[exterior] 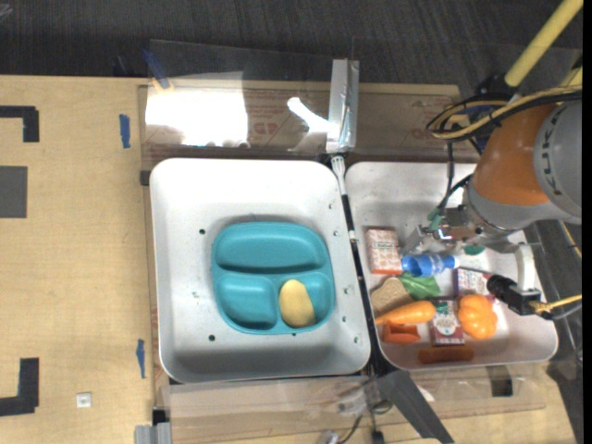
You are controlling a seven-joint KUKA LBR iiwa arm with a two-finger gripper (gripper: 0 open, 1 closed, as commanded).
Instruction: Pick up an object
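The right bin holds a pile of toy food and packets: a small pink-and-white packet, a blue bottle, a green piece, a slice of brown bread, an orange carrot, a red sauce bottle and an orange pepper. My gripper hangs low over the pile, just above and right of the blue bottle. The grey wrist with its orange band reaches in from the right. Nothing visibly sits between the fingers.
The left bin carries a teal divided tray with a yellowish potato in its lower right compartment. A clear plastic sheet and a metal divider stand behind the bins. Wooden bench lies to the left.
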